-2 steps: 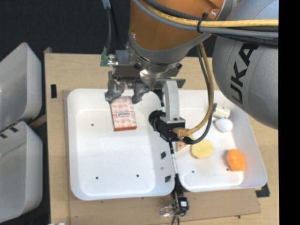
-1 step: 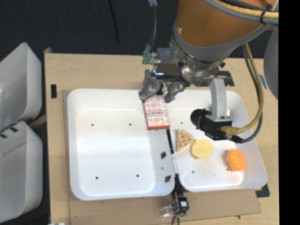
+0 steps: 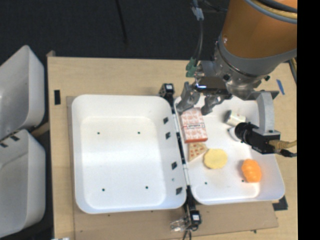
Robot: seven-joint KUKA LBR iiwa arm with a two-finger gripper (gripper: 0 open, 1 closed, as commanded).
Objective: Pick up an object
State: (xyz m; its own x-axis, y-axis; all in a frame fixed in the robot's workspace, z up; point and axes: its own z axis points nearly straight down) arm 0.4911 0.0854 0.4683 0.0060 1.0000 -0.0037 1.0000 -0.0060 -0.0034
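Pincer point(image 3: 197, 103) fingers apart above red-and-white carton point(image 3: 193, 125).
Carton lettering was illegible; yellow disc point(image 3: 215, 159) and orange lump point(image 3: 251, 170) lay beyond the carton.

Left bin point(image 3: 120, 154) open; red-white box point(image 3: 193, 126) crowds divider point(image 3: 179, 139).

Arm point(image 3: 260, 29) enters from about 1 o'clock, its broad orange band filling the upper right corner, grey wrist section just below it. Gripper point(image 3: 199, 104) hangs at the wrist's 8 o'clock side, pointing down and slightly toward 7 o'clock. Two grey fingers point(image 3: 186, 100) spread apart with a plain gap between them, one toward 9 o'clock, the other toward 3 o'clock; nothing between them.
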